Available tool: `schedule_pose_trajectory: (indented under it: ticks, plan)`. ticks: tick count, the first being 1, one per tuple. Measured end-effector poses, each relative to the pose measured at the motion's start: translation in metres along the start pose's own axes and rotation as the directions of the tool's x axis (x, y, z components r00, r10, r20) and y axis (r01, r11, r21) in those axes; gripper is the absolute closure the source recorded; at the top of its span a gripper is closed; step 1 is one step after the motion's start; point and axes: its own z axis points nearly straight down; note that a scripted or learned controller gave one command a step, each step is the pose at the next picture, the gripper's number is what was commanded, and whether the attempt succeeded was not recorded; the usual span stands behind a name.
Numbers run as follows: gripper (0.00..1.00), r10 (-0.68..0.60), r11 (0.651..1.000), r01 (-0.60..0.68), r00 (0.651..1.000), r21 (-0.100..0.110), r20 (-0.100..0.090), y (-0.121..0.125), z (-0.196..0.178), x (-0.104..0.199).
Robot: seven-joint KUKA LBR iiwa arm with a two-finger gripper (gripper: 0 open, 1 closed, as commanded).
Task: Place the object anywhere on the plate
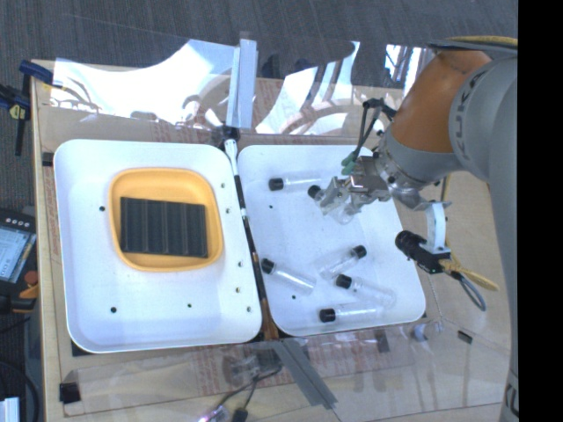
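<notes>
On the tabletop, the left white bin holds a yellow plate with rounded corners and a dark ribbed rectangle at its centre. The right bin carries clear plastic tubes with black caps: one near the top, one at the lower left, and three clustered at the lower right. The hand hovers over the right bin's upper part, with a clear black-capped tube at its tip; whether its fingers pinch it I cannot tell.
</notes>
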Motion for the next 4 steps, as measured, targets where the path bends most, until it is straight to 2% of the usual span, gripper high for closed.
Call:
schedule_pose_trajectory:
  ticks: [1, 2, 3, 4]
  plan:
    - [1.00, -0.282, 0.959, 0.282, 0.959, 0.001, -0.001, 0.002, 0.012, 0.046]
    - [1.00, -0.534, 0.846, 0.534, 0.846, -0.002, 0.003, 0.072, -0.008, 0.087]
    - [0.00, -0.534, 0.846, 0.534, 0.846, -0.002, 0.003, 0.072, -0.008, 0.087]
    - [0.00, -0.720, 0.694, 0.720, 0.694, 0.001, 0.000, 0.087, 0.026, 0.125]
